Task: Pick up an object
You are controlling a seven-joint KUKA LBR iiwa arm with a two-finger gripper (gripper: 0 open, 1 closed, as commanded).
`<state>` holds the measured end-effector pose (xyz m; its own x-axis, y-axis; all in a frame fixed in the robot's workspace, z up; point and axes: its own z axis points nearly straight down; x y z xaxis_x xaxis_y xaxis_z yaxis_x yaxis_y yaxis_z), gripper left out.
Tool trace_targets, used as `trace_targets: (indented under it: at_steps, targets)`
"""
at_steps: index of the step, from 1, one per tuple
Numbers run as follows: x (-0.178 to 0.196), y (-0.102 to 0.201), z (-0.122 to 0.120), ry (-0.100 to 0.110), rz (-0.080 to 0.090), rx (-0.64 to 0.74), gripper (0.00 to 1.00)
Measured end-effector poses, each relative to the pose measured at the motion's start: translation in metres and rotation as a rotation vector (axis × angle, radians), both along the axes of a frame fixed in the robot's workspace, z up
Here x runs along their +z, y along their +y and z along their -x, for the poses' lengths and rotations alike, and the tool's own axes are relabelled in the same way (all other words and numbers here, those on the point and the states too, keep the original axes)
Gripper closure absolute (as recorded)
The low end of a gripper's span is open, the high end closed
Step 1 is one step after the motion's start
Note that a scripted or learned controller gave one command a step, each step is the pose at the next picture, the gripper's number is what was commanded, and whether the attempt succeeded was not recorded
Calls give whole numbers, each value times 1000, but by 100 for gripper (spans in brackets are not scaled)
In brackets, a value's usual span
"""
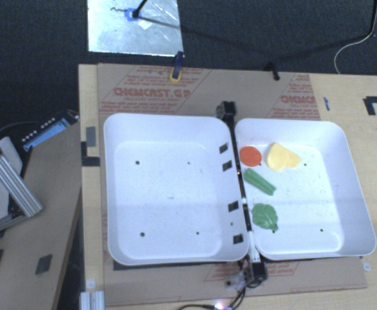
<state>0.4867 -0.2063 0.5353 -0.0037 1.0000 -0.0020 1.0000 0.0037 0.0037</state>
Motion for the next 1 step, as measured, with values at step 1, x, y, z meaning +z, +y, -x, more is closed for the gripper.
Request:
trace_targets:
  at_steps: [1]
  targets:
    - [0, 1, 0, 0, 0, -1, 100]
